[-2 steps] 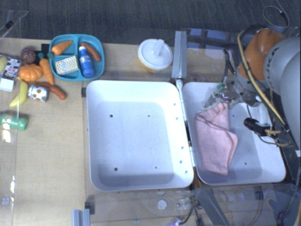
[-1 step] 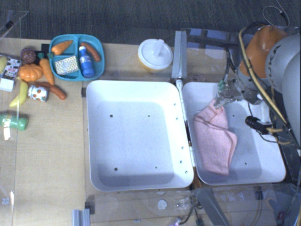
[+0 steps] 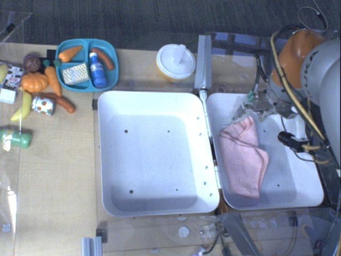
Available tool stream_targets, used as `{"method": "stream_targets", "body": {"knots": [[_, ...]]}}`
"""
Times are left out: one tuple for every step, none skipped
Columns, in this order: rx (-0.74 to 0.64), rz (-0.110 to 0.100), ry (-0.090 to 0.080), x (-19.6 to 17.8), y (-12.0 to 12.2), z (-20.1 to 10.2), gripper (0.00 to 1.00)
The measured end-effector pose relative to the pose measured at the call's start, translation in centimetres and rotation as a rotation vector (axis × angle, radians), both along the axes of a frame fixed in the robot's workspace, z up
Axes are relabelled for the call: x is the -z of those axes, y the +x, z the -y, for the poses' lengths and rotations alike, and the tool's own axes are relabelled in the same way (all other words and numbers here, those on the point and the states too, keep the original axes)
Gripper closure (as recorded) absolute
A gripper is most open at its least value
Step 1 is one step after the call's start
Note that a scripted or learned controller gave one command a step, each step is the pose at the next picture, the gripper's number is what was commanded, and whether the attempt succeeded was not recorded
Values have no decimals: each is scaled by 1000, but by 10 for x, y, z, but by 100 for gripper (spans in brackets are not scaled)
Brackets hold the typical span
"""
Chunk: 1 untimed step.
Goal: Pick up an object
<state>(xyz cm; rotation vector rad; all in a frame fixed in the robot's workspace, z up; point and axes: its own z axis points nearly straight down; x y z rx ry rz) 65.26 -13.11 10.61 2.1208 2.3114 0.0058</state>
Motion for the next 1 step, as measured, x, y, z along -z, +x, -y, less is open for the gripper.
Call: {"method": "stream_targets", "body": {"knots": [[-17,1,0,18,-5,-29,0]]}}
